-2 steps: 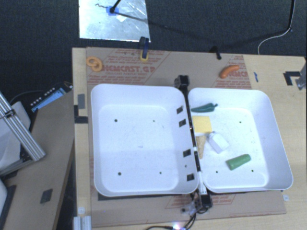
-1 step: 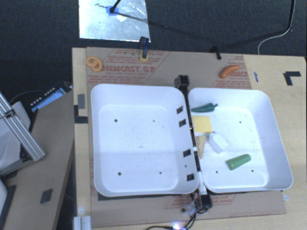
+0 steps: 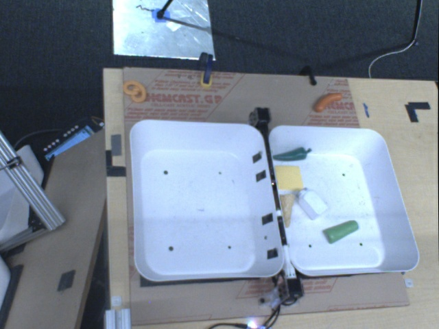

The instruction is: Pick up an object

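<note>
Jaws: I cannot tell how they are standing. A green pepper (image 3: 291,153), a yellow square (image 3: 289,178) and a green pickle (image 3: 341,231) are lying in the right bin (image 3: 400,197).

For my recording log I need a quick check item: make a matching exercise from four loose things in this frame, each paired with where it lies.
Things:
1. green pepper
2. green cylinder
3. orange sausage-shaped piece
4. orange ring-shaped piece

Places:
A. on the board beyond the left bin, near its far left corner
B. right bin, near side
C. on the board beyond the right bin
D. right bin, far left corner

Pairs: 1-D, 2-B, 3-C, 4-A
</note>
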Tool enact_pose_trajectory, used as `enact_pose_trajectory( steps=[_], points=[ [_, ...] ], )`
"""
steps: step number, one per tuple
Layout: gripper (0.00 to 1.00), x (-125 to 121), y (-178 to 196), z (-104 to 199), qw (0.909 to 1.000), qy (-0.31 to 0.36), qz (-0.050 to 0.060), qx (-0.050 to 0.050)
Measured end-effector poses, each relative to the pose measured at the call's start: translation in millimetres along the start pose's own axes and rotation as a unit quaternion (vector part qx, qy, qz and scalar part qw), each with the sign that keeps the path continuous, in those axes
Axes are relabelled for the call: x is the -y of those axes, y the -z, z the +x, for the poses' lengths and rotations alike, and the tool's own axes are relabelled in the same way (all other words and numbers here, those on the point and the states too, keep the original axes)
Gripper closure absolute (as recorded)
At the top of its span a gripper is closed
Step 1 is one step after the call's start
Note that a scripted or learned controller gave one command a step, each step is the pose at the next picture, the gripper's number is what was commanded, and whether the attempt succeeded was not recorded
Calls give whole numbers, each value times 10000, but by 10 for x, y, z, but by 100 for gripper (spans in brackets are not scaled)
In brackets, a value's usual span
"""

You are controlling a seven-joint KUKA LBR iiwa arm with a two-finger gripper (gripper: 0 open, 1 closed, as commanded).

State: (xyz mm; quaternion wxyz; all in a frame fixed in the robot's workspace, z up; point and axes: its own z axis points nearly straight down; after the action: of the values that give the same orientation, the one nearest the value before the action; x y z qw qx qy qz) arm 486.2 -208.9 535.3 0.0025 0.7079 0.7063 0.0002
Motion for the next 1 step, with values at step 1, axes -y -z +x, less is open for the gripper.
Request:
enact_pose_trajectory(
  steps=[1],
  points=[
    [100,-954,-17,578,10000,73,1,-19]
  ],
)
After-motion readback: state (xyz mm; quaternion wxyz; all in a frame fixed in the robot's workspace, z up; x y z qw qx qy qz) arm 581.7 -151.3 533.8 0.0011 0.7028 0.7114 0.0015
